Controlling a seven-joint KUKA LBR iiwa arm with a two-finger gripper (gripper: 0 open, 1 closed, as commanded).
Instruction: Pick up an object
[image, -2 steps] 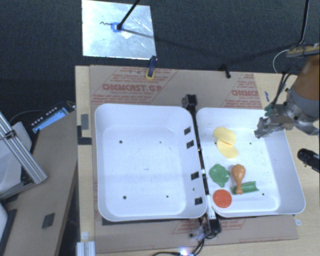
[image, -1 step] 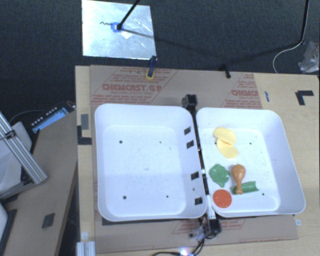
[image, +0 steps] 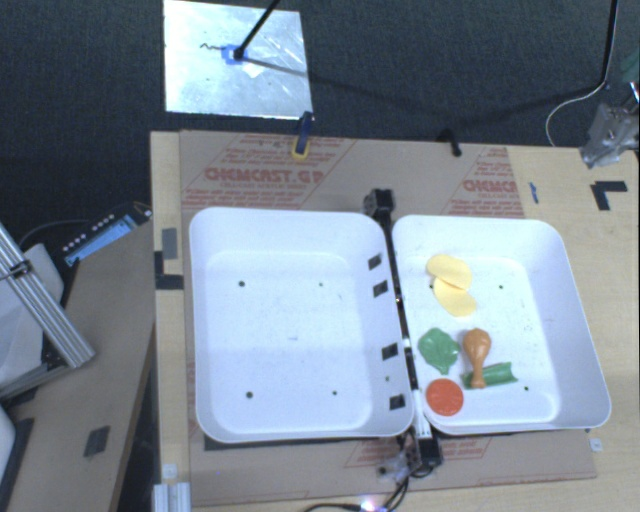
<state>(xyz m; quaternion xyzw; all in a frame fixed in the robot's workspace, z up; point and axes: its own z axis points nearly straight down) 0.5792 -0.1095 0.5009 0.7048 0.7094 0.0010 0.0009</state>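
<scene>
**A:** Why is everything bunched in one bin?

**B:** Look at the right bin (image: 575, 290) on your desk (image: 620, 300): all the toy food sits in its near-centre half, close to the divider. Two yellow slices (image: 452, 283) overlap, below them a green leaf (image: 438, 349) lies just beside an orange drumstick (image: 477, 352), whose thin end rests against a green bar (image: 499, 374). A red disc (image: 445, 397) lies flat nearest the front rim. My guess is that they lie loose so that any one can be taken and carried to the left bin (image: 290, 330).

**A:** And where is the tool?

**B:** You see a grey metal part at the far right edge, beyond the bins' back corner; I take it for the tool (image: 612, 135). Whether it is apart or together, I cannot tell. It holds nothing that you can see.

**A:** So how do the pieces lie from it?

**B:** Well apart: forward and to the view's left, the yellow slices closest, the red disc farthest.
</scene>
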